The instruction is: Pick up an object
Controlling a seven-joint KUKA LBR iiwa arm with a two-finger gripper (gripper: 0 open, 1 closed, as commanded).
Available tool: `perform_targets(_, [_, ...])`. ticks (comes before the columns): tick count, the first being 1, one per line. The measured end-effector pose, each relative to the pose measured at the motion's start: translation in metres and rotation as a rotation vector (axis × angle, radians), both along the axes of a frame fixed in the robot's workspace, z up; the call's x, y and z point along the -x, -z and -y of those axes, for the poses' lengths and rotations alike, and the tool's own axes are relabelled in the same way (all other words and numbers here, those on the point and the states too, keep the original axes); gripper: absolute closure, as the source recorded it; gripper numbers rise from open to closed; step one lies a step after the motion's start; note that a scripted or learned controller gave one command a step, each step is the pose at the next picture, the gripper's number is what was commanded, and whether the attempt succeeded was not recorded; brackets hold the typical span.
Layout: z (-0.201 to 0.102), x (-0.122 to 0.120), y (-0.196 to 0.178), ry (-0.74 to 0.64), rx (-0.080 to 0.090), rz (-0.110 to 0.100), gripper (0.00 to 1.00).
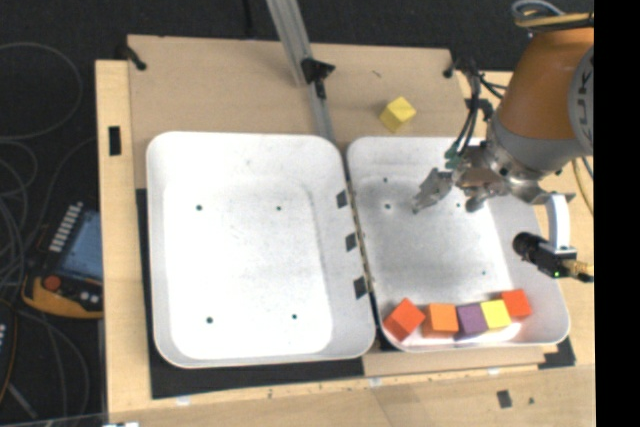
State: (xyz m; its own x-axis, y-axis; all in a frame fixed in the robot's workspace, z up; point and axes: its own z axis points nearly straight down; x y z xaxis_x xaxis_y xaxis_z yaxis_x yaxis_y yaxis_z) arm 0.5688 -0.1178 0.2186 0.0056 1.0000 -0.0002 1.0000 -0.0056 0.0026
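The left bin [250, 245] is lying toward the bench's [200, 75] left edge, and the right bin [450, 245] beside it is carrying a row of small cubes along its near edge: going left to right, a red-orange cube [405, 318] turned a little askew at the near left corner, an orange cube [441, 318], a purple cube [470, 318], a yellow cube [496, 315] and a red cube [516, 304] toward the near right corner, each seeming to be touching its neighbour. A further yellow block [397, 113] is sitting on the bare bench just beyond the right bin's far edge. These cubes are looking rigid, light and smooth-faced, so they should be tolerating a firm pinch; the skewed red-orange one at the row's end is probably offering the freest pair of opposite faces, while the middle ones are leaving little room beside them. The gripper [440, 190] is hovering over the far half of the right bin, well apart from the row, its fingers appearing spread with nothing between them. The arm's body is being cut off at the right, and the bin's near rim is partly masking the cubes' lower faces
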Motion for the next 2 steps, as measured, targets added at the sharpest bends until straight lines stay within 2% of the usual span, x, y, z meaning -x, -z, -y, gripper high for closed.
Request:
perform_targets(1, [-0.012,0.079,0.105,-0.004,-0.002,-0.013,0.00])
perform_targets(2, [0.004,0.030,0.121,-0.009,0.000,-0.001,0.00])
